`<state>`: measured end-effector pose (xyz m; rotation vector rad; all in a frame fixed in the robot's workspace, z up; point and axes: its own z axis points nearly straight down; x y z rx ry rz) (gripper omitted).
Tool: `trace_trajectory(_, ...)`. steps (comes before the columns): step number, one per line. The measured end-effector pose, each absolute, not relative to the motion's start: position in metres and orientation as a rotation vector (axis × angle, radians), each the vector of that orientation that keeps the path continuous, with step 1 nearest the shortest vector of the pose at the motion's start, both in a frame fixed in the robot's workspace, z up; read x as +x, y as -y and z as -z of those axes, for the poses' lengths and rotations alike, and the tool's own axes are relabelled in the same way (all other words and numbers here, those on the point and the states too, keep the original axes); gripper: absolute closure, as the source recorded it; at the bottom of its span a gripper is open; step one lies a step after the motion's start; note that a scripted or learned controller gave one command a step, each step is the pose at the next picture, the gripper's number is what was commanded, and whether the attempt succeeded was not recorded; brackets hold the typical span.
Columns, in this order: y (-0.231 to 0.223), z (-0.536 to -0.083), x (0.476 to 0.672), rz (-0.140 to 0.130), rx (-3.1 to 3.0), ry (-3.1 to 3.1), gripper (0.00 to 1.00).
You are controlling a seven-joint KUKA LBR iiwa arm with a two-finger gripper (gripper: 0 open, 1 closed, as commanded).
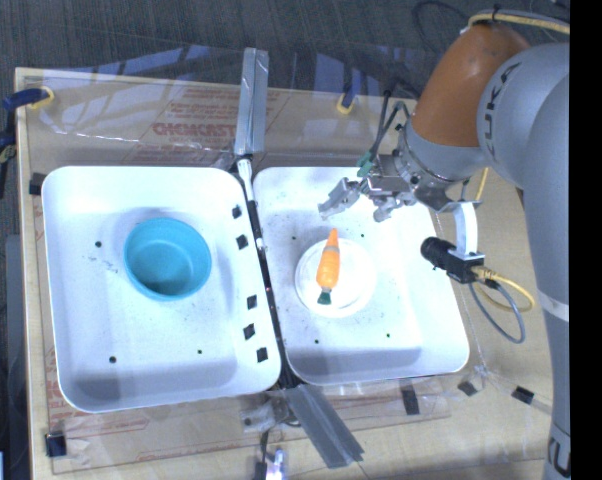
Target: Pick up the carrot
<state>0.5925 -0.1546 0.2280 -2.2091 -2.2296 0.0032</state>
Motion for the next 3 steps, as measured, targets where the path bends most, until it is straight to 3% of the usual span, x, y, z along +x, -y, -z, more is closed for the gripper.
trace_trajectory(1,0.159,-0.096,0.578,0.006,-2.096,2.347,0.00)
trace_trajectory(2,0.160,-0.105,0.578,0.003,-2.094,2.351,1.00)
trace_trajectory(3,0.126,-0.211,0.559,-0.004,-2.423,1.997,1.00)
